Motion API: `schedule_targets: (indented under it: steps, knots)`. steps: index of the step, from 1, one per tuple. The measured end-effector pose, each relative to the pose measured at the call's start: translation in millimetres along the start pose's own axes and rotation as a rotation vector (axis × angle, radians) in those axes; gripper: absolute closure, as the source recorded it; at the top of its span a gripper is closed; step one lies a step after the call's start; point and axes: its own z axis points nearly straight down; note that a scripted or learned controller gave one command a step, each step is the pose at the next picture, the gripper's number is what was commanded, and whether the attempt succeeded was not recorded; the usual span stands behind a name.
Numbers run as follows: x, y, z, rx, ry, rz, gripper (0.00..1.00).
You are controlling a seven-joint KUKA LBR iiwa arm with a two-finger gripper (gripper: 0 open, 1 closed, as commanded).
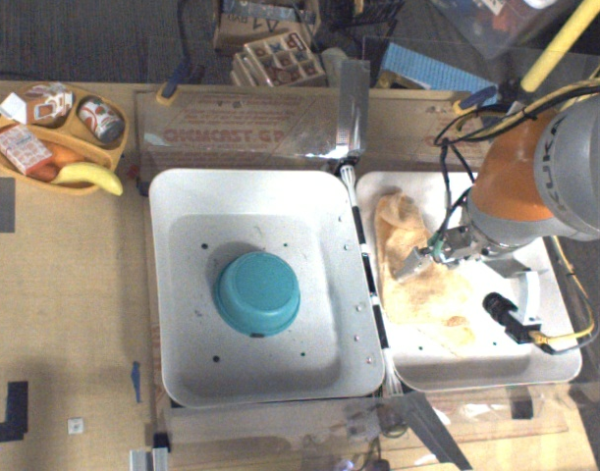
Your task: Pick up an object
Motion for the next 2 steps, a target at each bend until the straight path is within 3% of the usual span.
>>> schedule_targets:
  steps: [1,2]
  knots:
    - [-0.4,1.3,-11.0,-0.004,0.000,-0.001,1.00]
    - [-0.3,1.3,-11.1,-0.004,-0.001,-0.001,0.00]
